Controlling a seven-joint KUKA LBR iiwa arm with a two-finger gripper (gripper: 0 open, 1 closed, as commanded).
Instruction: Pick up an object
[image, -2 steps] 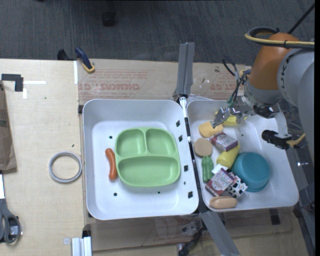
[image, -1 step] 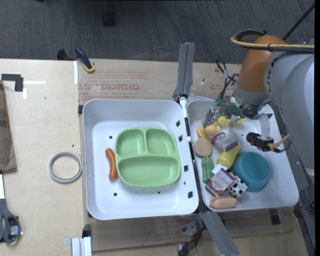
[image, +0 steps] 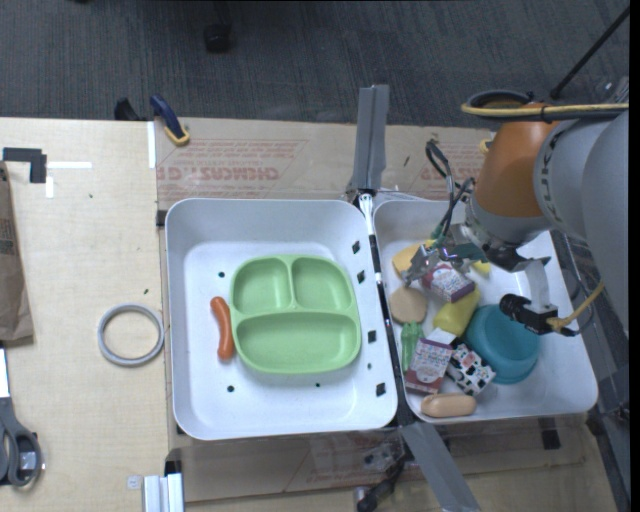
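Two white bins sit before me. Nearest in the right bin, a tan bread-roll toy lies at six o'clock. At twelve o'clock, my gripper meets a small pink box; grip unreadable.

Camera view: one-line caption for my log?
Gripper down among the clutter in the right bin; green tray in the left bin.

Green tray, orange sausage, teal bowl, black-and-white cow-patterned box.
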